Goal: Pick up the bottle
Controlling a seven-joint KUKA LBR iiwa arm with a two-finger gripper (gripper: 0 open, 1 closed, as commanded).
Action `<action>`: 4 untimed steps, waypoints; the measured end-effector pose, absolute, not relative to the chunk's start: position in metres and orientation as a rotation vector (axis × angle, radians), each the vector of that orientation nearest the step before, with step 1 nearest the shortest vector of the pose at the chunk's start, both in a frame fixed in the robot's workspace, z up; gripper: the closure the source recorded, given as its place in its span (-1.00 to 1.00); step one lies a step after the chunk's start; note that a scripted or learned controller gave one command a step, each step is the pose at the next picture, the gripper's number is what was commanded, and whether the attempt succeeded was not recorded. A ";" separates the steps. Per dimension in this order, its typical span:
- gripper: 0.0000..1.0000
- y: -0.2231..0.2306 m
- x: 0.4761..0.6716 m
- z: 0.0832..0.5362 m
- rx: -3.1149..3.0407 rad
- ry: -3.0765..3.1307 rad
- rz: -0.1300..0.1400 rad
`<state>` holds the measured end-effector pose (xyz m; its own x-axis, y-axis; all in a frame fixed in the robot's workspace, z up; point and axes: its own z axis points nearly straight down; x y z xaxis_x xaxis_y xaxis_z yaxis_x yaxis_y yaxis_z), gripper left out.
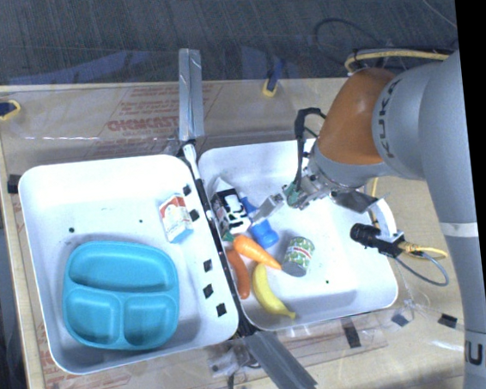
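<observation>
The bottle [233,214] lies on its side at the left end of the right bin [356,285], close to the divider. It has a white and black label and a blue end [264,233] pointing to the lower right. My gripper [270,204] reaches in from the right, low in the bin, with its tip just right of the bottle's upper part. From this angle I cannot see whether it touches the bottle. The grey wrist with the orange band [353,130] sits above the bin's far right corner.
An orange carrot [254,250], a yellow banana [272,296] and a green patterned can [298,254] crowd just below the bottle. The left bin [45,201] holds a blue divided tray [121,293] and a small red and white box [174,216].
</observation>
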<state>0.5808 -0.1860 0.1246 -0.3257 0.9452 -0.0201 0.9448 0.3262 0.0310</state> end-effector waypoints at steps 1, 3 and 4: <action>-1.00 -0.159 0.550 0.095 1.588 2.702 -0.002; -1.00 -0.158 0.551 0.106 1.580 2.706 0.000; -1.00 -0.164 0.590 0.092 2.211 2.233 -0.001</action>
<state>0.5903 -0.1645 0.0921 -0.0099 1.0000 0.0007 0.9999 0.0099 -0.0013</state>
